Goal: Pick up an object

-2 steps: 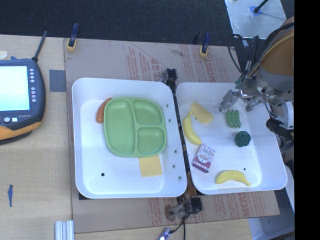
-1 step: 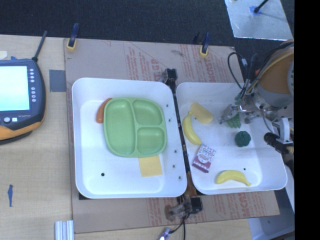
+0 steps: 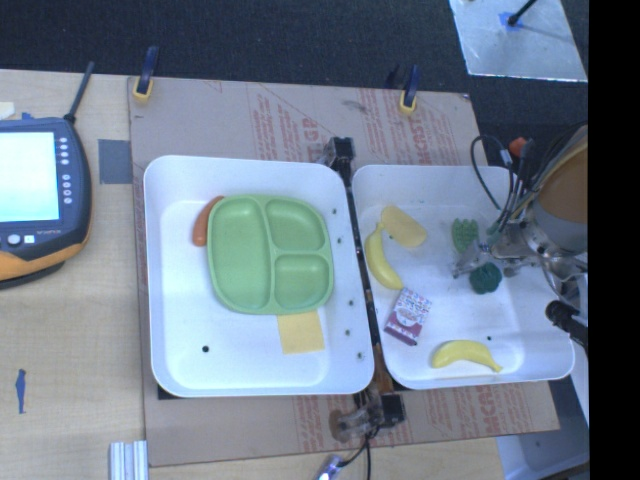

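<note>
1. Tool [image 3: 478, 264]: low inside the right bin [image 3: 530, 368], at its right half; whether it is released or clenched cannot be told.
2. Dark green object [image 3: 486, 279]: touching or just beside the tool tip; which of the two cannot be told.
3. Light green ridged object [image 3: 465, 234]: just left of the tool, toward the bin's back wall.
4. Pale yellow piece [image 3: 402, 226] and curved banana [image 3: 381, 260]: well left of the tool, near the bin's left wall.
5. Small pink-and-white packet [image 3: 408, 316]: in front of and left of the tool.
6. Second banana [image 3: 465, 355]: near the front wall.
7. Left bin [image 3: 180, 358]: holds a green divided plate [image 3: 270, 254], a yellow square [image 3: 301, 332] and an orange item [image 3: 203, 223] at the plate's left edge.
8. Tabletop [image 3: 60, 368]: bears a handheld screen unit [image 3: 40, 198] left of both bins.
</note>
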Robot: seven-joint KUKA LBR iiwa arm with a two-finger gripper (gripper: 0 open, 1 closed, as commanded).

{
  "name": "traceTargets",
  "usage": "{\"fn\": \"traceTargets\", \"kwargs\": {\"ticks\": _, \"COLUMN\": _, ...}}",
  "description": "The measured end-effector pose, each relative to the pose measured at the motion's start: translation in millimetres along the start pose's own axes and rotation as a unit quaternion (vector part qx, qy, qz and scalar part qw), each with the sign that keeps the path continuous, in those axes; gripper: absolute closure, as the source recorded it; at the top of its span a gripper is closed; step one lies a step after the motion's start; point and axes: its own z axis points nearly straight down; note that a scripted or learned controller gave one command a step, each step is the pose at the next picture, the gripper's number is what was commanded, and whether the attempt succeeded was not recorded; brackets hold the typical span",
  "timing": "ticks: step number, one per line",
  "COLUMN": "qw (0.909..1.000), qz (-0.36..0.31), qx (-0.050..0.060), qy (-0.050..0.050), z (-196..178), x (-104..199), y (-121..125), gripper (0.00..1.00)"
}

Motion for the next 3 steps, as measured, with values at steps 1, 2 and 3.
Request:
{"fn": "traceTargets", "kwargs": {"ticks": 1, "qw": 1.0000, "qz": 0.001, "qx": -0.002, "qy": 0.001, "z": -20.2, "x": 0.2, "y": 92.8, "gripper": 0.00}}
{"fn": "traceTargets", "kwargs": {"ticks": 2, "qw": 1.0000, "qz": -0.001, "qx": 0.000, "qy": 0.000, "z": 0.0, "x": 51.5, "y": 49.8, "gripper": 0.00}}
{"fn": "traceTargets", "kwargs": {"ticks": 3, "qw": 1.0000, "qz": 0.001, "qx": -0.002, "qy": 0.000, "z": -50.7, "x": -0.6, "y": 38.9, "gripper": 0.00}}
